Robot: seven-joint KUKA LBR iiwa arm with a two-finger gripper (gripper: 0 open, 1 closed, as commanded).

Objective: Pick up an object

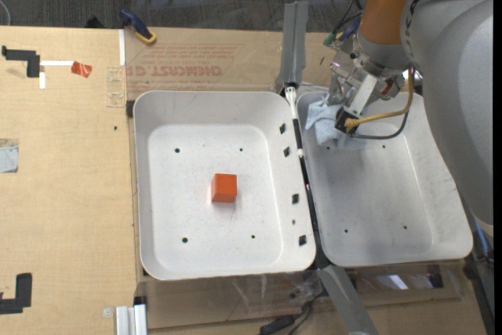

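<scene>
Reaching in from the right on the grey arm (463, 67), orange band (390, 8) above the wrist, with the gripper (332, 100) low over the far left corner of the right bin (384, 208). Cannot tell from this slant whether open or closed. Hanging directly above a crumpled pale cloth (319, 126) bunched against that corner's wall; cannot tell whether touching it. Well apart from a red block (224, 188) lying flat near the middle of the left bin (172, 200). Beyond both bins, brown cardboard (188, 63), and at its far left corner a blue clamp (138, 27) with a yellow tip.
</scene>
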